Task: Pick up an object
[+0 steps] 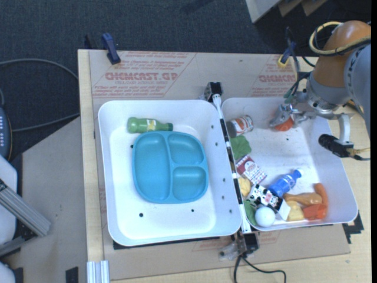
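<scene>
Gripper [287, 118] fingers close around a small red-orange object [284, 124] at the far end of the right bin [339, 175]. Nearer lie a blue bottle [284, 183] and a can [241, 124]; a blue divided tray [171, 165] and a green bottle [149, 124] occupy the left bin [112, 175].

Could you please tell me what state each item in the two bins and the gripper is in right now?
Green bottle: lying on its side in the left bin, above the tray.
Blue divided tray: flat, nothing in its compartments.
Can: tipped over in the right bin.
Blue bottle: lying tilted among the pile.
White ball: resting at the near edge.
Gripper: low over a small red item.
</scene>
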Robot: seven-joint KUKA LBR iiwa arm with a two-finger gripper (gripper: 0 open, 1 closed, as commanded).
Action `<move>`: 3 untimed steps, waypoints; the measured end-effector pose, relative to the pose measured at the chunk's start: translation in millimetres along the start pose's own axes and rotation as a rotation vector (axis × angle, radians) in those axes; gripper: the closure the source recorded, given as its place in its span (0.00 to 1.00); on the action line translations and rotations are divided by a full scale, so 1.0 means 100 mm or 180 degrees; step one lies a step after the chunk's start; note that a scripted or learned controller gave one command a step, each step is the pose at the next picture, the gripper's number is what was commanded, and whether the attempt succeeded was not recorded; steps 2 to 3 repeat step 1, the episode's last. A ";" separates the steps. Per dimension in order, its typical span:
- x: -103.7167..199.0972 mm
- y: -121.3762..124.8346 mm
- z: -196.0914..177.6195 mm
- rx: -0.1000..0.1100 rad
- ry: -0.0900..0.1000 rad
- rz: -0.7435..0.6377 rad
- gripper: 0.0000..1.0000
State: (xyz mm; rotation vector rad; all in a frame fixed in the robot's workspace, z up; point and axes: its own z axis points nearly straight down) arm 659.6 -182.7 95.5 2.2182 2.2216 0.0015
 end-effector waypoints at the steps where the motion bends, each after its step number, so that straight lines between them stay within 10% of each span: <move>1: 1.08 0.03 -0.90 -0.0004 0.0005 -0.0002 1.00; 3: 1.08 0.03 -0.90 -0.0004 0.0005 -0.0002 1.00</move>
